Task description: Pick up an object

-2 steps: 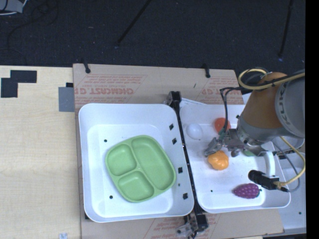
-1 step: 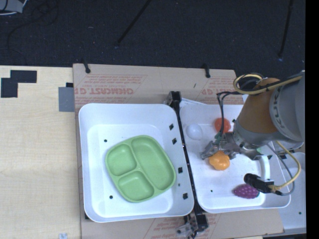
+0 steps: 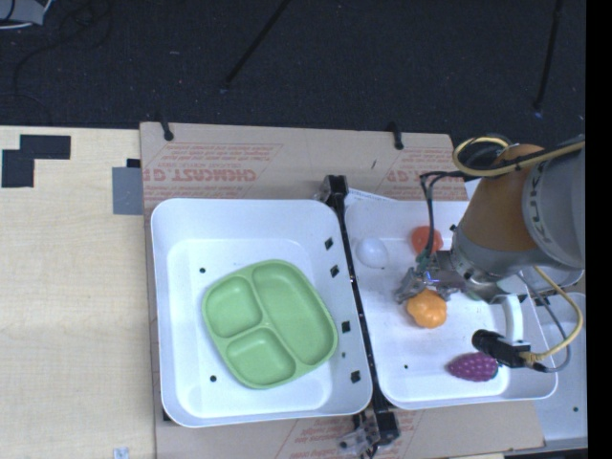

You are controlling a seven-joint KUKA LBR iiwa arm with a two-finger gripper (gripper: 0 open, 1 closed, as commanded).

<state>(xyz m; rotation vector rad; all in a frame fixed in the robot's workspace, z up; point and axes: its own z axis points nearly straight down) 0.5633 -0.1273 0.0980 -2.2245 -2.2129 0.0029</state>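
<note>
Purple grapes (image 3: 473, 367) lie at the near end of the right bin (image 3: 402, 390), close to its front right corner. Farther in, about the middle of that bin, sits an orange fruit (image 3: 426, 311). The gripper (image 3: 426, 285) is directly above the fruit's far side, touching it or very nearly so. From this angle it is not possible to tell whether the gripper is wide, narrow or closed on the fruit. The grey arm (image 3: 535, 220) with its orange band reaches in from the right and covers the bin's far right part. A red thing (image 3: 426, 238) lies just beyond the gripper, partly behind a thin black cable. A white ball (image 3: 371, 251) rests to its left, near the wall between the bins. The left bin (image 3: 182, 247) holds a green divided plate (image 3: 269, 323) with three compartments, turned at a slant.
</note>
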